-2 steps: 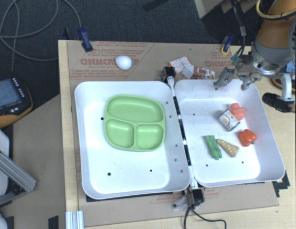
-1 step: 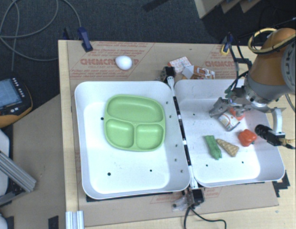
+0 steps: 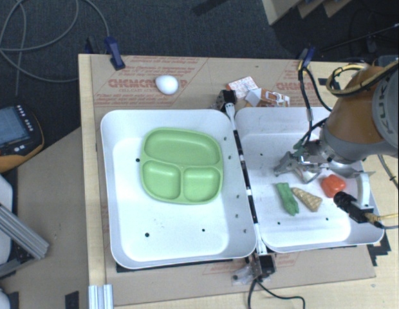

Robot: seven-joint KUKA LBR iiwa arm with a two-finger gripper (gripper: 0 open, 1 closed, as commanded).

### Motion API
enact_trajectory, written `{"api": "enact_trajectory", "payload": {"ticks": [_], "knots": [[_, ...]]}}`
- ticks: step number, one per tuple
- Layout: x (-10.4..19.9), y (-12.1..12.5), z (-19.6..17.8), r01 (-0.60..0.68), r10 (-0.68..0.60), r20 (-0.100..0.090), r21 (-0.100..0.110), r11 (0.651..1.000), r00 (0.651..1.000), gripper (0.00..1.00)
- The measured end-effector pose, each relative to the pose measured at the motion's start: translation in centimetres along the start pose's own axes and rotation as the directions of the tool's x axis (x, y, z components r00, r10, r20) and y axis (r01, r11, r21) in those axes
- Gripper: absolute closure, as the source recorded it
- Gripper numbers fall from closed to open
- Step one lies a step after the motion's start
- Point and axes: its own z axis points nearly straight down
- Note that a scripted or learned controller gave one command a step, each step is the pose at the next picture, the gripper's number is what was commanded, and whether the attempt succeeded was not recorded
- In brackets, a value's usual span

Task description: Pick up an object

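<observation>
Camera view: claw (image 3: 291, 164) low in right bin (image 3: 270, 124), fingers spread, nothing between them. Green piece (image 3: 288, 198), tan wedge (image 3: 307, 199), orange piece (image 3: 333, 185) lie toward bin's near edge. Step: approach. Next: centre over one piece, descend, close.

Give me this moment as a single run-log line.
arm: over right bin | gripper: low, beside green piece | nearby: tan wedge, orange item | left bin: green divided plate | grasp: none seen
</observation>
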Motion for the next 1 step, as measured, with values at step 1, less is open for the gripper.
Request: {"api": "enact_trajectory", "payload": {"ticks": [1], "knots": [[3.04, -3.90, 2.06, -0.002, 0.002, -0.005, 0.023, 1.000, 1.000, 0.00]]}}
